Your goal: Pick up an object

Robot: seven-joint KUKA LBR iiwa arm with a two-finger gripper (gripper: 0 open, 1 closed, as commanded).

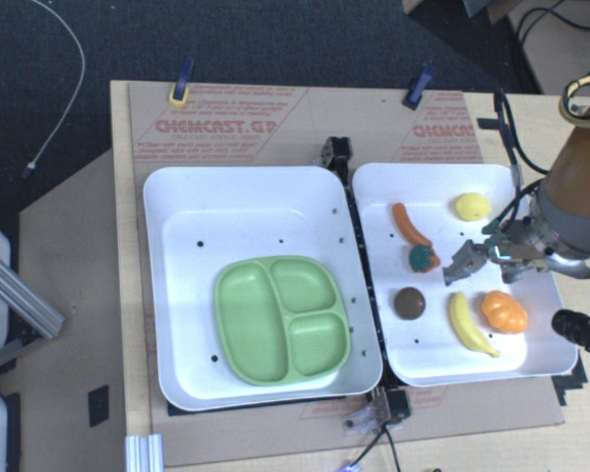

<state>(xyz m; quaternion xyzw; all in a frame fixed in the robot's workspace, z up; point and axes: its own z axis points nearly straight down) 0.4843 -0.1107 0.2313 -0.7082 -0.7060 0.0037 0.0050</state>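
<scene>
The right bin [442, 357] holds an orange carrot with a green top [411, 229], a yellow lemon [471, 206], a brown ball [409, 303], a banana [468, 324] and an orange fruit [504, 312]. My gripper [472, 262] hangs over the middle of this bin, just right of the carrot's green end and above the banana and the orange fruit. It reaches in from the right on the grey arm [570, 205]. Nothing is visibly held in it.
The left bin [177, 224] holds a green divided plate [281, 318]. A black clamp [336, 151] sits where the bins meet at the back. Blue and yellow clips [181, 83] pin the cardboard base. Cables [506, 136] run along the right.
</scene>
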